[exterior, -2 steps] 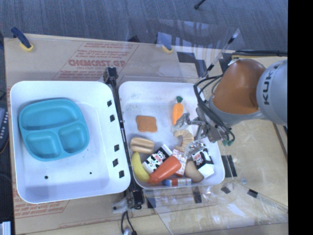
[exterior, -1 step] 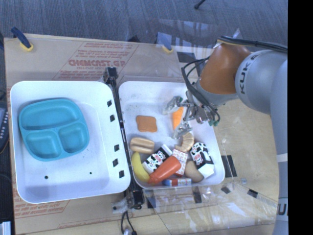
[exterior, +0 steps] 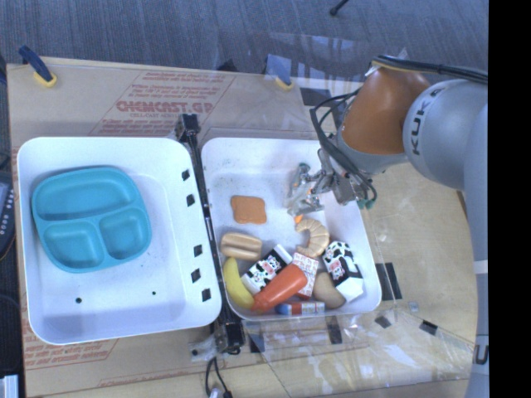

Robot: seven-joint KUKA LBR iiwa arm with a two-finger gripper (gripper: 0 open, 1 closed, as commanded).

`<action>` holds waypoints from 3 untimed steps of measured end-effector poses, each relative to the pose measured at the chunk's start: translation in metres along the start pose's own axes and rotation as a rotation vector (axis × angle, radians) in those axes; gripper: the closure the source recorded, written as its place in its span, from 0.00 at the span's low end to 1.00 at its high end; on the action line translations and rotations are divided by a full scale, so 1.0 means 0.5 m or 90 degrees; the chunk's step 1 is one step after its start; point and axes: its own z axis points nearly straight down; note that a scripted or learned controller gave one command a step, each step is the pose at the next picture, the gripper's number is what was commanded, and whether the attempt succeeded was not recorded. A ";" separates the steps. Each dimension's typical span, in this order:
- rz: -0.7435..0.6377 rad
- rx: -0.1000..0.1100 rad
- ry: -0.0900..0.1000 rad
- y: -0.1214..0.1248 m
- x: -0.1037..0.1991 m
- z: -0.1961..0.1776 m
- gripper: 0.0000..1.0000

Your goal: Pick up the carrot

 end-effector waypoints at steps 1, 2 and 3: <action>0.124 -0.001 0.004 0.057 0.107 -0.095 1.00; 0.300 -0.002 0.008 0.201 0.221 -0.104 1.00; 0.390 0.000 0.002 0.247 0.242 -0.264 1.00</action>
